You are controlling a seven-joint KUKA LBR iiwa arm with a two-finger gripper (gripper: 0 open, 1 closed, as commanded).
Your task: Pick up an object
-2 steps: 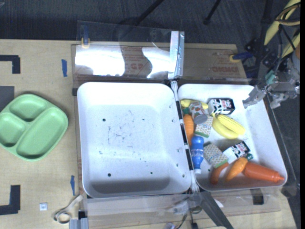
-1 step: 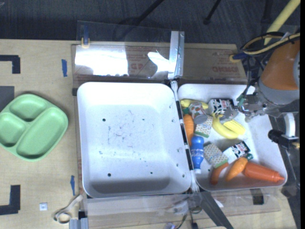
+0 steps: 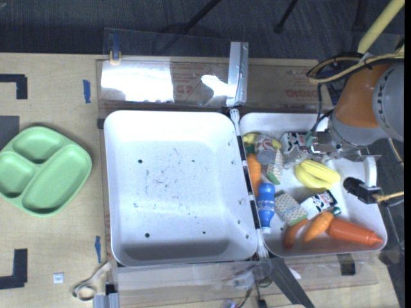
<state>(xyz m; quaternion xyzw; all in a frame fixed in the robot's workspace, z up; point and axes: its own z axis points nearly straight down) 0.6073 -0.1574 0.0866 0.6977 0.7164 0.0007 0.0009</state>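
While the arm (image 3: 367, 104) reaches over the right bin (image 3: 347, 162), its jaws hang just behind the yellow banana (image 3: 316, 174), and whether they are wide or narrow I cannot tell. The banana lies in that bin near a blue bottle (image 3: 266, 204) and an orange carrot (image 3: 352, 232); the left bin (image 3: 173, 178) adjoins it.

A pale wooden bench (image 3: 58, 85) is seen, marked with black tape near its left edge. Dark carpeted floor (image 3: 160, 5) lies beyond its far edge, crossed by black stand legs (image 3: 292, 5).
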